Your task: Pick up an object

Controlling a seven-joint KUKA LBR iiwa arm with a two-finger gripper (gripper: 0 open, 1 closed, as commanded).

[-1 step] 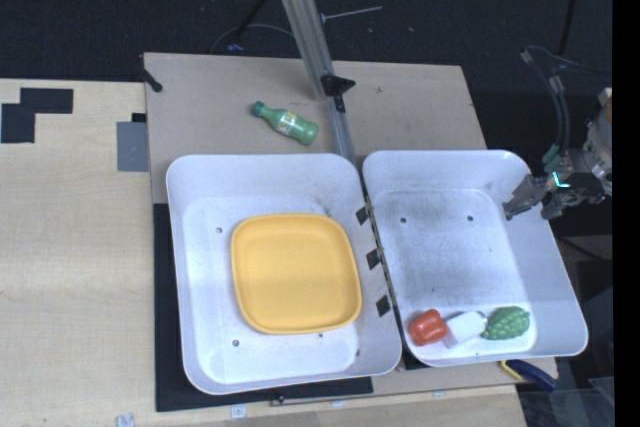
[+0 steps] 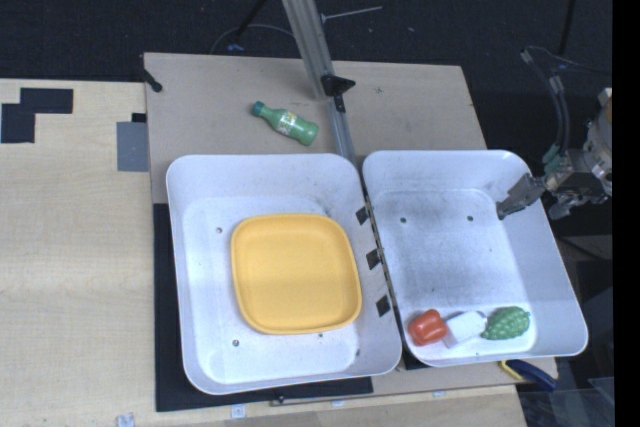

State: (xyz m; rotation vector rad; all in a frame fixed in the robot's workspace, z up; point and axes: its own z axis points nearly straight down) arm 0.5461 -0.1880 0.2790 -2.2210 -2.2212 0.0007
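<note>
In the right bin (image 2: 450, 177), three small things lie along the near wall: a red pepper-like toy (image 2: 428, 326), a white piece (image 2: 466, 326) touching it, and a bumpy green toy (image 2: 506, 322). A yellow square plate (image 2: 296, 272) lies flat in the left bin (image 2: 200, 185). My gripper (image 2: 529, 206) hangs over the right bin's far right rim, well away from the three toys. It is open, its two dark fingers spread with nothing between them.
A small green bottle (image 2: 286, 122) lies on its side on the bench behind the left bin. A slanted aluminium post (image 2: 310, 25) rises behind the gap between the bins. Black clips (image 2: 372, 258) sit along the shared bin wall.
</note>
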